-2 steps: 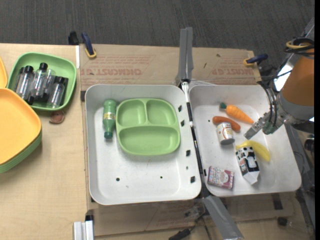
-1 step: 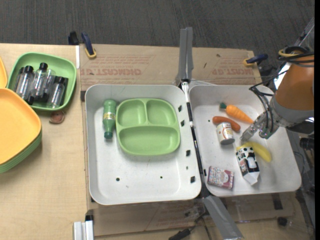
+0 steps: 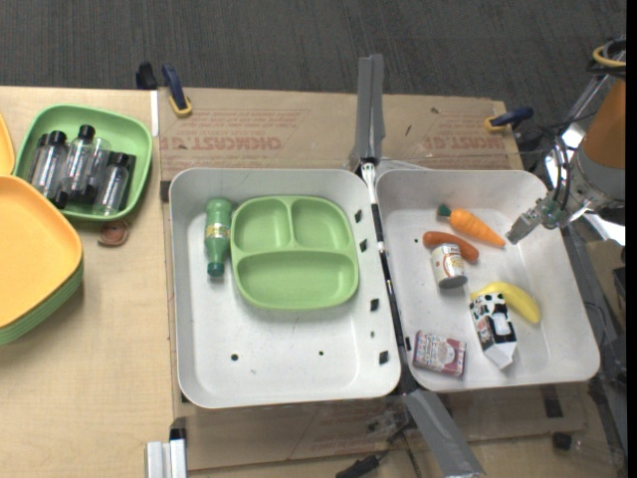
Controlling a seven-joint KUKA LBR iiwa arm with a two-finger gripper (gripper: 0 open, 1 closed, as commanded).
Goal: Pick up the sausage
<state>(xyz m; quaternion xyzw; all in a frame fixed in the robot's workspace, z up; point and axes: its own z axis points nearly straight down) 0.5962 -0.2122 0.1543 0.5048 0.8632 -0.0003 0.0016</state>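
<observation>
A wooden bench is seen against a dark grey carpeted floor. Brown cardboard is laid under two shallow white bins, and blue-handled clamps are fixed at its far edge.

The landmark taken is the right bin. In its far half the sausage is found: a short, smooth, reddish-orange cylinder lying flat, touching the top of a small can just nearer the camera. A carrot, tapered and orange with a green tip, is placed just beyond the sausage. Toward the bin's near right, a yellow banana and a black-and-white carton are lying together; a pink packet is set at the near edge.

The gripper is held at the bin's far right side, low over the white floor, right of the carrot and well apart from the sausage. Nothing is seen at its tip; whether the fingers are spread or closed cannot be told.

In the left bin, beside the right bin, a matte green divided plate and a green bottle are kept. Farther left, a green tray of dark-capped vials and stacked orange plates are noted.
</observation>
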